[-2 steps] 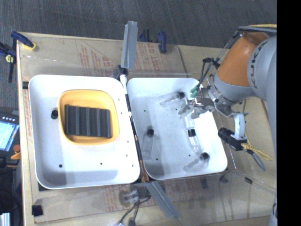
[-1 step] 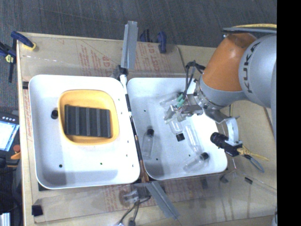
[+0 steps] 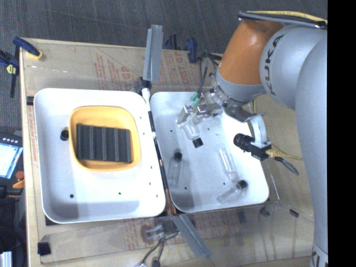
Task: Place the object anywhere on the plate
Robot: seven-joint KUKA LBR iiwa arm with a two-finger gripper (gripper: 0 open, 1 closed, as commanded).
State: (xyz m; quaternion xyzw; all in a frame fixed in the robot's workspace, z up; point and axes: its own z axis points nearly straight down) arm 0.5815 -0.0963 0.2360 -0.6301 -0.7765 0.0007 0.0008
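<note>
A yellow plate (image 3: 103,115) lies in the left bin (image 3: 55,193), and a dark ribbed block (image 3: 104,143) rests on it. Several clear vials with black caps lie in the right bin (image 3: 256,191): one (image 3: 176,168) near its left wall, one (image 3: 227,163) at mid right, one (image 3: 232,191) at the front right. My gripper (image 3: 190,120) hangs over the back left part of the right bin. A clear vial with a black cap (image 3: 196,139) sits right at its tip; whether it is held or lies on the bin floor is unclear.
A small black piece (image 3: 64,134) lies on the left bin's floor beside the plate. A black cylinder (image 3: 245,142) sticks out from the wrist over the right bin. Clamps and metal bars (image 3: 152,52) stand along the bench's back edge.
</note>
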